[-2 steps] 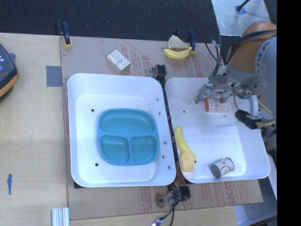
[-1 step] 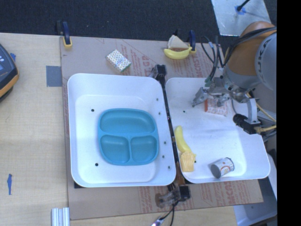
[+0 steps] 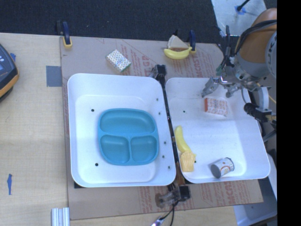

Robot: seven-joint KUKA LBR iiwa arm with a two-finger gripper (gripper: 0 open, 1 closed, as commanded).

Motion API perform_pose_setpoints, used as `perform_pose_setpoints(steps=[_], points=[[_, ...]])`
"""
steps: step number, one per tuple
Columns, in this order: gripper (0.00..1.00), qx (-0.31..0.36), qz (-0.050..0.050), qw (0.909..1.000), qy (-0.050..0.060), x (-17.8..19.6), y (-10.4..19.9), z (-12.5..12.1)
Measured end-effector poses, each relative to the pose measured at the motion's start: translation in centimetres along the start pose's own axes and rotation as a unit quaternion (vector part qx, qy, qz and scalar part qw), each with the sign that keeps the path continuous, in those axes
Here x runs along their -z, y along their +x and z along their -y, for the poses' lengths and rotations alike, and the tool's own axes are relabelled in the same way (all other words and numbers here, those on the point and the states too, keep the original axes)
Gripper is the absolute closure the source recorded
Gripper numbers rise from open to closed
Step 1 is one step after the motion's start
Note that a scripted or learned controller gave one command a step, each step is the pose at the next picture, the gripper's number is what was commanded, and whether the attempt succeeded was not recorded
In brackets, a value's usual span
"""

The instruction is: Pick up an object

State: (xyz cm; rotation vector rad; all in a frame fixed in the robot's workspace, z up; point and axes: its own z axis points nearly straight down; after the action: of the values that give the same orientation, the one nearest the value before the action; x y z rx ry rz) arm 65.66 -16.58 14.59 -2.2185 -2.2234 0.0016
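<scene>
My gripper [image 3: 217,91] hangs over the far part of the right bin [image 3: 244,140], its two fingers spread open with nothing between them. Just below the fingers a small white packet with red print [image 3: 216,107] lies flat on the bin floor. A yellow banana [image 3: 182,140] rests against the bin's left wall, and a yellow ridged block [image 3: 187,162] sits at its near end. A small grey can [image 3: 222,167] lies on its side near the front edge.
The left bin [image 3: 80,126] holds a blue divided plate [image 3: 128,136]. Behind the bins on the board lie a small patterned box [image 3: 118,60] and a yellow toy with a white top [image 3: 178,50]. A dark device [image 3: 5,72] sits at the far left.
</scene>
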Motion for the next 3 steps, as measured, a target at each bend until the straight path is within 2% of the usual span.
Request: perform_pose_setpoints(steps=[1, 2, 3], points=[[0.00, 0.002, 0.002, 1.0000, -0.002, -5.0, 1.1, -0.2], [1.00, 0.002, 0.004, 1.0000, -0.004, -3.8, 0.9, -0.3], [0.00, 0.002, 0.004, 1.0000, -0.004, -3.8, 0.9, -0.3]])
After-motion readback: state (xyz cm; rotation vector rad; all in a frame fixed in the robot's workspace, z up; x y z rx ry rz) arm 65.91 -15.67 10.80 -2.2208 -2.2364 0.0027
